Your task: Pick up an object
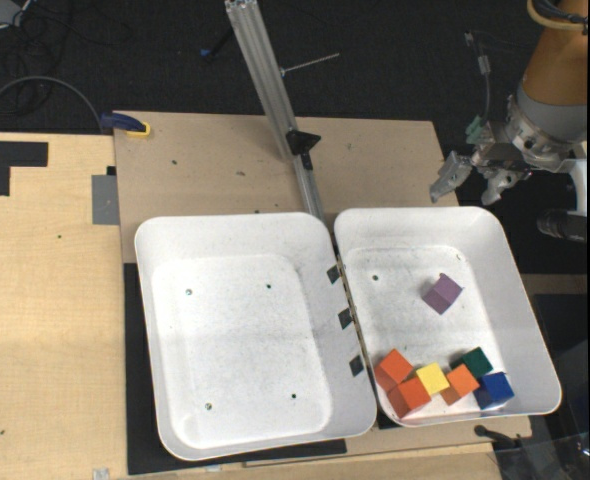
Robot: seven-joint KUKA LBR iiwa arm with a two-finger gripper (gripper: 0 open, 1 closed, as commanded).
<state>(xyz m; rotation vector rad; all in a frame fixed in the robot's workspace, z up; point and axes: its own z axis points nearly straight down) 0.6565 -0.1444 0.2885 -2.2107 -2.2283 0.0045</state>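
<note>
My gripper (475, 179) hangs at about two o'clock in the view, above the far rim of the right bin (515, 258), with its fingers (449, 179) spread apart and nothing between them. Inside that bin, a purple cube (441, 294) sits alone near the middle. At the bin's five o'clock corner lies a cluster: two red-orange blocks (402, 381), a yellow cube (432, 379), an orange cube (462, 379), a green cube (475, 359) and a blue cube (493, 389) (packed close, most touching). The left bin (165, 258) lies beside it.
</note>
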